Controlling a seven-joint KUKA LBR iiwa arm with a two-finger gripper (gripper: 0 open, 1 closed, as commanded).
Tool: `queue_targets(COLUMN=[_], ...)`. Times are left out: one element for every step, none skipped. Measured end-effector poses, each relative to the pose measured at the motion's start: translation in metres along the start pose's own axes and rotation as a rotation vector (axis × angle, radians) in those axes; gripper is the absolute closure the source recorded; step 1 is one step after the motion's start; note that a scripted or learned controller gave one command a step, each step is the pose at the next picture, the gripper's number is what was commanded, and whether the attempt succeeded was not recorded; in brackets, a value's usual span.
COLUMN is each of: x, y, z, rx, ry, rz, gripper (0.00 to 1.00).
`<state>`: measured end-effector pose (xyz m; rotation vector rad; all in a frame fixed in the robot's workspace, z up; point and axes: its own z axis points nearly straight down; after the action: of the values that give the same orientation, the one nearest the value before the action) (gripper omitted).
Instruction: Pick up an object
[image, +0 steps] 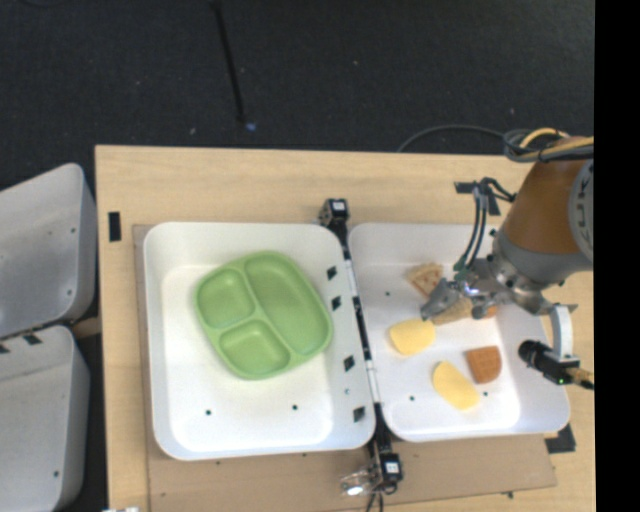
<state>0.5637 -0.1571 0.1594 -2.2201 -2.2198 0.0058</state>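
The robot arm (548, 225) is a rounded grey body wrapped by a broad orange band above the wrist, with a yellow and a black cable looping over its top. A thin green-grey hose runs beside it down toward the metallic claw (440, 300).

Four small objects are found in the right bin (400, 425). A pale yellow lump (412, 337) lies flat near the bin's middle, and a second yellow piece (455, 386), oval and slightly tilted, is set nearer the front edge. Just beside the latter, an orange-brown block (485, 363) is seen (roughly square in outline). A tan, crumbly-looking piece (426, 277) rests toward the back, partly covered on its right side.
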Motion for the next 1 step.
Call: queue_targets(x=[-0.0010], y=[-0.0008], z=[0.0531], rx=[0.000], ry=[0.000], rz=[0.001], gripper=[0.00])
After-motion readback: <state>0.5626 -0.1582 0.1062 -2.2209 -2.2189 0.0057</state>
